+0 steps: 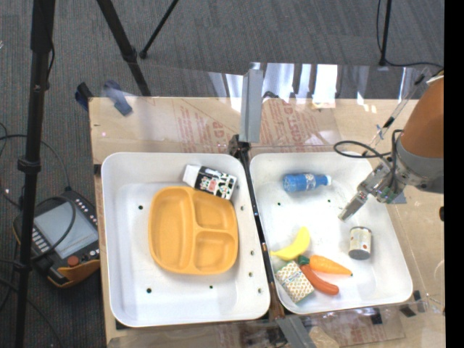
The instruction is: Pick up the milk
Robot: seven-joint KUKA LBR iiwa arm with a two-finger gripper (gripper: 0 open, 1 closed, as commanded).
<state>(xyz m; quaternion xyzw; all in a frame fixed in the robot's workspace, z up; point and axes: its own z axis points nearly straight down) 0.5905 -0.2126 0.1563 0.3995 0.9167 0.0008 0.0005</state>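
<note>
Gripper: jaw state cannot be told, over right bin | milk: left bin, touching yellow plate | risk: plate rim blocks grasp.

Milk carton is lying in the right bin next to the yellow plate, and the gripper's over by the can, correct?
Not quite. The camera view shows the milk carton lying in the left bin, by the far edge of the yellow plate. The gripper is indeed over the right bin, near the can.

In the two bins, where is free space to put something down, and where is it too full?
Free: right bin middle, between blue bottle and banana; left bin strip along its near edge, below the yellow plate. Crowded: right bin's near-left corner.
</note>
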